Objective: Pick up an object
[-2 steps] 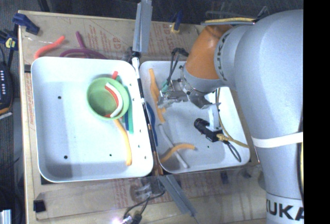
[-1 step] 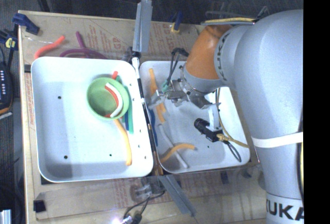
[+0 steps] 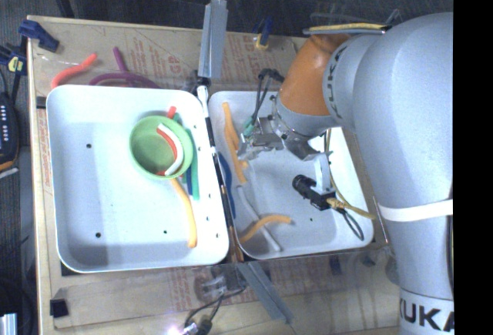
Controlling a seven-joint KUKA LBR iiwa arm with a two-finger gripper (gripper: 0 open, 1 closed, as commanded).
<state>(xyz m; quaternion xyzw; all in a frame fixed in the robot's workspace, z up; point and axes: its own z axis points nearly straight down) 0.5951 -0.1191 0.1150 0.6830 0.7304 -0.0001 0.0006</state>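
Two white bins: left bin (image 3: 92, 199) and right bin (image 3: 296, 227). One green bowl (image 3: 150, 149), one curved red piece (image 3: 174, 142), one green stick (image 3: 193, 181). Three orange strips: one strip (image 3: 188, 212) in the left bin, and in the right a far strip (image 3: 230, 133) and a near strip (image 3: 266, 223). One purple tube (image 3: 123, 79). Two blue clamps: left clamp (image 3: 35, 31), right clamp (image 3: 264, 31).

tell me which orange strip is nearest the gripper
The straight orange strip along the left wall of the right bin, beside the gripper. The curved strip lies at that bin's lower end; the third is in the left bin.
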